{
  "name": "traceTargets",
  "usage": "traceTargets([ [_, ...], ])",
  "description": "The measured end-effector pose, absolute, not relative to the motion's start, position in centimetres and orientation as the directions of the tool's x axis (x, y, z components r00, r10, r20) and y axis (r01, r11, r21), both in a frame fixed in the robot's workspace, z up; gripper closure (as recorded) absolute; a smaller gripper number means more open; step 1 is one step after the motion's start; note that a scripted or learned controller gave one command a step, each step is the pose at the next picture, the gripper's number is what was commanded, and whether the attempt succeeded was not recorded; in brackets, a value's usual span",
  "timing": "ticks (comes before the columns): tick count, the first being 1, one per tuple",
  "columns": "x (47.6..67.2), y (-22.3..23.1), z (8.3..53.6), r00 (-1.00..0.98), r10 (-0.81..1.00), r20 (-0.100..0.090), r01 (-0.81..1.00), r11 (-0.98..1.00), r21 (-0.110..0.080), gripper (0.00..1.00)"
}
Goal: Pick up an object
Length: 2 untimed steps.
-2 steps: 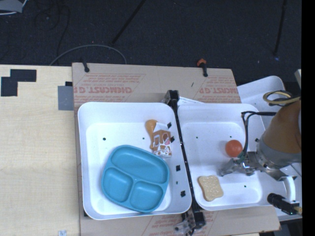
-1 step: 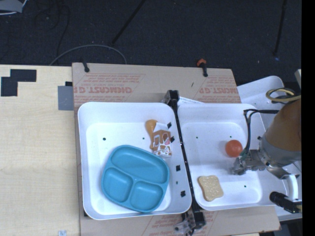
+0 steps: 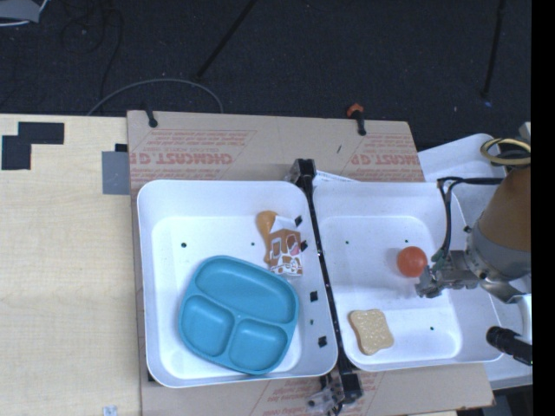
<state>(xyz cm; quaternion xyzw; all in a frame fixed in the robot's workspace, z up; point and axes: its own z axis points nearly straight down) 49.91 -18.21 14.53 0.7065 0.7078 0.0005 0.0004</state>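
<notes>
From where I stand, the gripper [image 3: 431, 282] hangs low in the right bin [image 3: 451, 341], just beside the small red-orange ball [image 3: 412, 261], which sits near the middle of that bin (it might be a toy tomato, hard to say from here). Whether it is spread or pressed together I cannot tell; it is a dark blur at this angle, and nothing shows pinched in it.

The ball looks light and smooth, and I'd guess it rolls at the slightest nudge, so a pinch would want to land square across its widest part. The toast-shaped piece [image 3: 371, 330] near the front wall lies flat, stiff-looking, harder to get under.

In the left bin [image 3: 158, 345] rest a blue divided plate [image 3: 238, 313], a small printed packet [image 3: 284, 253] and a tan scrap [image 3: 266, 224] touching it, all well apart from the arm
</notes>
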Motion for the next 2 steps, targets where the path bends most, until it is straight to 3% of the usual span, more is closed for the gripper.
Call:
traceTargets([
  [2,49.5,-17.9,22.3,-0.002,1.000,0.000,1.000,0.002,0.001,1.00],
])
